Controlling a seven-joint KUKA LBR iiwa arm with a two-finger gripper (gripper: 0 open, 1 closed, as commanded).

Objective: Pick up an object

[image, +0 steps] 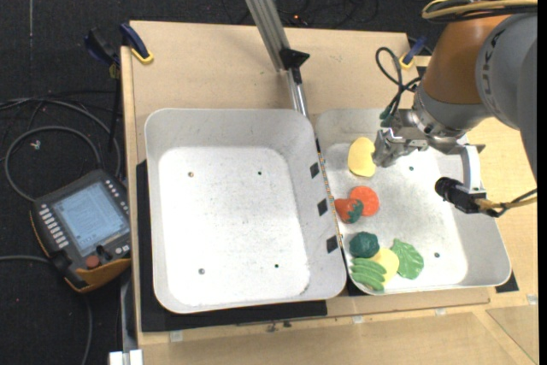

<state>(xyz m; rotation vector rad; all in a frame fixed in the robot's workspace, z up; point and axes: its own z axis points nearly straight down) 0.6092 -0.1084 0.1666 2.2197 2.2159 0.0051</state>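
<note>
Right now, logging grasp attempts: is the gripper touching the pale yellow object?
Cannot tell. In the camera view the gripper overlaps the pale yellow object's right edge; height is unclear.

Your arm (487, 55) reaches in from the right over the right bin (479, 269), its orange band above a grey wrist bent downward. The hand (386, 151) hangs low over that bin's upper left part.

Gripper (386, 151) low in the right bin (479, 269), a pale yellow object (361, 158) just beside its tip.
</note>
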